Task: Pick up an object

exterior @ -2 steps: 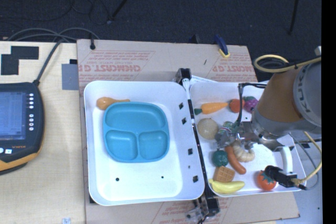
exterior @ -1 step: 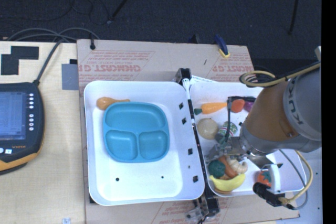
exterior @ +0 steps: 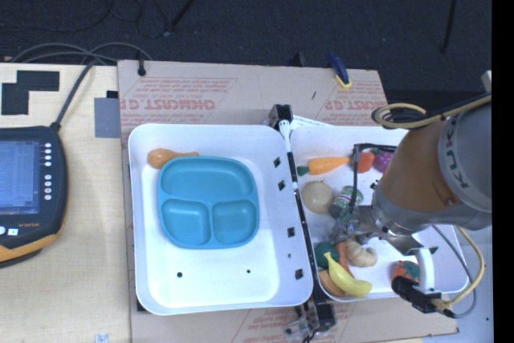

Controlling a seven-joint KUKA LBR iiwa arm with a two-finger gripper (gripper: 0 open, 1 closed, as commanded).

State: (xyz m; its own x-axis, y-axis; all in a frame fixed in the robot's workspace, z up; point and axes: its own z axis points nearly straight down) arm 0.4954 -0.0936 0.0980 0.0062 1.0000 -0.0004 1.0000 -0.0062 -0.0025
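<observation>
The grey arm with its orange band reaches in from the right and hangs low over the right shallow white bin, covering much of that bin's middle. The gripper sits among the clutter there, dark and small against the toys, and its state cannot be told.

Around it lie a plastic orange carrot with a green top, a pale beige rounded lump, a yellow plastic banana at the near edge, and a tan knobbly piece just beside the gripper. A purple and orange item peeps out at the arm's edge, mostly hidden.

The left white bin holds a blue three-compartment plastic plate, with an orange spoon-like toy just beyond it. A handheld control pendant with a screen lies on the tabletop, cut off at the left.
</observation>
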